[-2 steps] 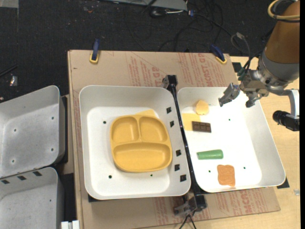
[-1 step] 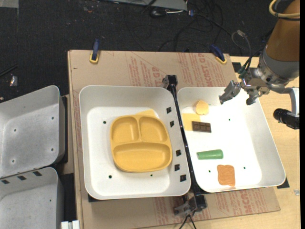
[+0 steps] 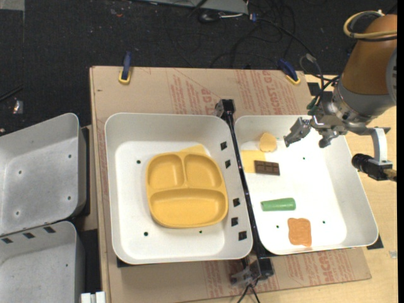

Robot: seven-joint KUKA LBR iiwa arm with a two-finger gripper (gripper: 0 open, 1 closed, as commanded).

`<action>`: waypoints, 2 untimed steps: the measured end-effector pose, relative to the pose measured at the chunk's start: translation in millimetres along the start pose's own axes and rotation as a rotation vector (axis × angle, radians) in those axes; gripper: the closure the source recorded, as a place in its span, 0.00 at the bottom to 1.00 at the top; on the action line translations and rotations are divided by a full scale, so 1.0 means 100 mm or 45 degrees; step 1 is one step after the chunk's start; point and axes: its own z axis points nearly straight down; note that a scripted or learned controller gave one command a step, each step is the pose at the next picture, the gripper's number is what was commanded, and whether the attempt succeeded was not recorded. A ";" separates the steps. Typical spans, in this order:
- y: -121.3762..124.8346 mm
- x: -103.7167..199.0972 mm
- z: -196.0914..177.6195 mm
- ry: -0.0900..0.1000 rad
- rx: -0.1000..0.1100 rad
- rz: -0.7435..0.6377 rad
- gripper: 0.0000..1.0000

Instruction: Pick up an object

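The right bin [image 3: 353, 188] holds several small objects: a pale yellow round piece [image 3: 268, 142], a brown chocolate-like bar [image 3: 266, 167] on a yellow patch, a green cylinder [image 3: 278, 204] and an orange flat piece [image 3: 300, 231]. My gripper [image 3: 310, 132] hangs above the bin's far side, right of the round piece, with its two fingers spread apart and nothing between them.
The left bin [image 3: 120, 169] carries a yellow divided tray [image 3: 187, 190]. A black divider with clips [image 3: 235, 169] runs between the bins. Grey metal panels [image 3: 38, 169] lie to the left of the bench. Cables trail across the dark floor behind.
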 end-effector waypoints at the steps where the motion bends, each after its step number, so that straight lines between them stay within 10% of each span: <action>1: 0.00 0.10 0.58 0.002 0.003 -0.003 0.00; 2: 0.03 0.17 1.04 0.001 0.001 -0.003 0.00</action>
